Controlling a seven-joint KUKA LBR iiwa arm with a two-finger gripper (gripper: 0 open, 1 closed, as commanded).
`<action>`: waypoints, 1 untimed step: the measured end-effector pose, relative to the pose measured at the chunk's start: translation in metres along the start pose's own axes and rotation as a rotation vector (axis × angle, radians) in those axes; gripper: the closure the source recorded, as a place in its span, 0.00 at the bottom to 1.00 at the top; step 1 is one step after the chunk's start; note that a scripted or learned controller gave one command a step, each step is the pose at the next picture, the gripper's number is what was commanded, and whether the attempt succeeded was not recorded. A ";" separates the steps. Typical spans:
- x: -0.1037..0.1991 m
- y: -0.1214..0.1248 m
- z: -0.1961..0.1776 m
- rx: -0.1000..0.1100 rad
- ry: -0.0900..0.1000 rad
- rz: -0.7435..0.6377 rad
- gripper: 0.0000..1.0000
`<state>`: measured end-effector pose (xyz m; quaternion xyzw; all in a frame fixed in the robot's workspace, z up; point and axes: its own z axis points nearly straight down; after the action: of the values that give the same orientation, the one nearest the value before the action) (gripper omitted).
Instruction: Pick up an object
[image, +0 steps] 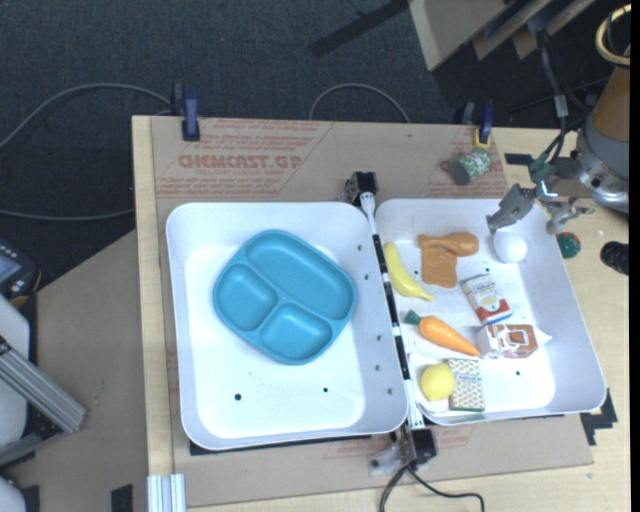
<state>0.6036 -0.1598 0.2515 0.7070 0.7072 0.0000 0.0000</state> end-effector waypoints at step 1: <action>0.022 -0.042 0.100 0.012 0.004 0.001 0.00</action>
<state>0.5612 -0.1380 0.1516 0.7072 0.7069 -0.0028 -0.0058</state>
